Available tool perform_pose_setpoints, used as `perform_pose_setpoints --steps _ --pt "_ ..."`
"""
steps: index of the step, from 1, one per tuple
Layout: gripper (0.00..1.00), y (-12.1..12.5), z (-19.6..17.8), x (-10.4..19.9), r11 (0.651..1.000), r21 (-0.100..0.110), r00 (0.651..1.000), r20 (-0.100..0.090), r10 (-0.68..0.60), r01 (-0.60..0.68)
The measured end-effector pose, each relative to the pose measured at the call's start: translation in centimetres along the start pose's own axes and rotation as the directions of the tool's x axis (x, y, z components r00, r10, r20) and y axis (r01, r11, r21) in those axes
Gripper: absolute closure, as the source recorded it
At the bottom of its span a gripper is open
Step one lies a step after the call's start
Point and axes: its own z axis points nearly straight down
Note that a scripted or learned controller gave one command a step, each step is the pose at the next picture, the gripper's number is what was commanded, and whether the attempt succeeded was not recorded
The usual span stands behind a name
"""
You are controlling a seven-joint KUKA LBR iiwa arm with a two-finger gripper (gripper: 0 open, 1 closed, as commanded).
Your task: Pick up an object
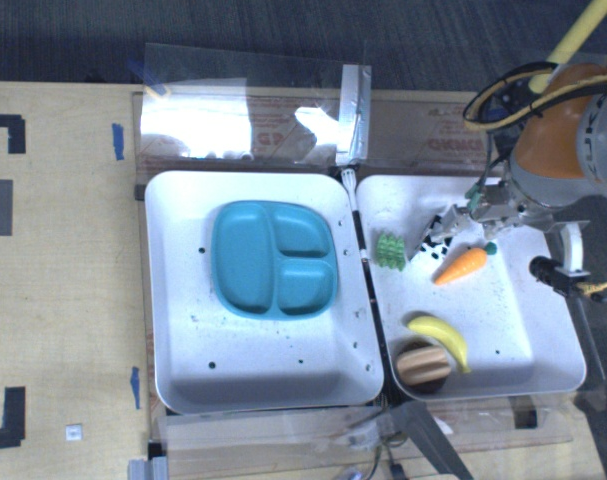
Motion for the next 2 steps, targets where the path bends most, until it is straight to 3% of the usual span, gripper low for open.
perform_pose_setpoints --steps 1,2 --pt "0.00 -2.04 0.74 3.37 0.986 -0.024 0.986 0.015 -0.164 0.165" --pt "0.00 -2.93 0.70 4.22 0.984 -0.028 0.984 0.015 -0.178 0.178"
